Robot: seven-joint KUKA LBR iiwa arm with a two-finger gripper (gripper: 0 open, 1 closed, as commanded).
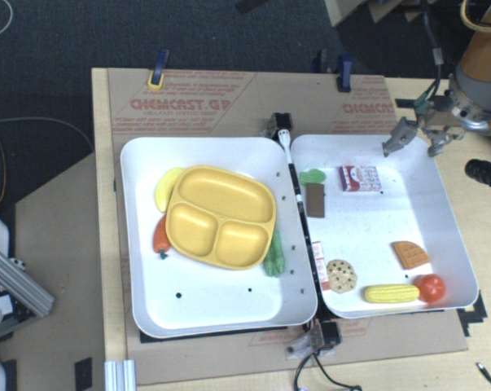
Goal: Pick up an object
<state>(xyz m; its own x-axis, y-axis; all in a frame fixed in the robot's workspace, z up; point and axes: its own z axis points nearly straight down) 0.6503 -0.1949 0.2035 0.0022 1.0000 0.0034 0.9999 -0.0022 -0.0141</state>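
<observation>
My gripper (418, 139) hangs over the far right corner of the right bin (449, 210), its two fingers spread open with nothing between them. Below it in that bin lie a small red and white carton (360, 177), a brown bar (314, 199), a green piece (313, 175), a cookie (340, 275), a slice of toast (409, 254), a corn cob (391, 293) and a red tomato (431, 287). The carton is the nearest item, to the gripper's lower left.
The left bin (147, 283) holds a yellow divided tray (219, 217), with a yellow piece (167, 187), a red-orange pepper (161, 238) and a green vegetable (273, 255) around its edges. A divider (298, 210) runs between the bins. Clamps (156, 70) sit on the board's far edge.
</observation>
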